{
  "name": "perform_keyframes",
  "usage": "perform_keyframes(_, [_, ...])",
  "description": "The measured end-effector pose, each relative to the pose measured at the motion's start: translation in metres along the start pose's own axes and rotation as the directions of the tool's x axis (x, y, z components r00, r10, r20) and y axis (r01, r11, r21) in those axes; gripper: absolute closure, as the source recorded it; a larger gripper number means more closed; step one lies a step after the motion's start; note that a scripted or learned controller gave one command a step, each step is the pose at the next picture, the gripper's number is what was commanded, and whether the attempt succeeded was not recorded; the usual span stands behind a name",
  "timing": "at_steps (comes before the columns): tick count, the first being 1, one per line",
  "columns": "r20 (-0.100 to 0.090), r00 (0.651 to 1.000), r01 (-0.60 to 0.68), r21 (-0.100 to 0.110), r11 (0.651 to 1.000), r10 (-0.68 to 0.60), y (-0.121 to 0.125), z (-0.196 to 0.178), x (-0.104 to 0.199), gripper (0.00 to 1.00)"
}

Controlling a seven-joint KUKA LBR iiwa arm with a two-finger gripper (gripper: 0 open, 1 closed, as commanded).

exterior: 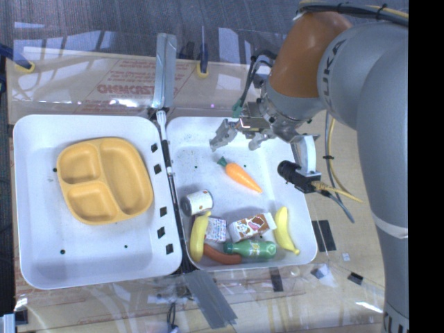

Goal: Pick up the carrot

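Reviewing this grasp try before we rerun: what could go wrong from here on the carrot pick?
1. The gripper, open, sits above and left of the carrot, not over it. A straight descent would likely close on bare bin floor.
2. The carrot lies diagonally; fingers closing along its length rather than across may slip off the tapered body.
3. A nudge could roll it down toward the banana and the packed items there.

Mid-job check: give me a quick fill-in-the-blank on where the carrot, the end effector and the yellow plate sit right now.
1. The carrot lies in the ____ bin.
2. The end effector hangs above the carrot, its fingers ____ and holding nothing.
3. The yellow divided plate sits in the ____ bin.
4. The carrot's green top points toward the upper ____ of the view.

Missing words: right; open; left; left
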State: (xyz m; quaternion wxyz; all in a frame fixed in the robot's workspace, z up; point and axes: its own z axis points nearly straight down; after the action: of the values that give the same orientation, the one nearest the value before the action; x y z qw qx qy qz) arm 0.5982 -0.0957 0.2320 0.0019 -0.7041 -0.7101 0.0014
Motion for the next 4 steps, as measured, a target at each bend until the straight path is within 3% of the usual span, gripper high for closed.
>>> perform_keyframes(1, [0.000, 0.984, -0.177, 0.001, 0.984, 0.177, -0.004, 0.130, -0.051, 0.00])
perform_keyframes(2, [-0.001, 0.998, -0.060, -0.003, 0.998, 0.060, -0.114, 0.141, -0.067, 0.00])
perform_keyframes(3, [0.001, 0.992, 0.127, -0.004, 0.992, -0.127, -0.069, 0.140, -0.046, 0.00])
perform_keyframes(4, [0.002, 0.991, 0.133, -0.005, 0.991, -0.133, -0.069, 0.131, -0.046, 1.00])
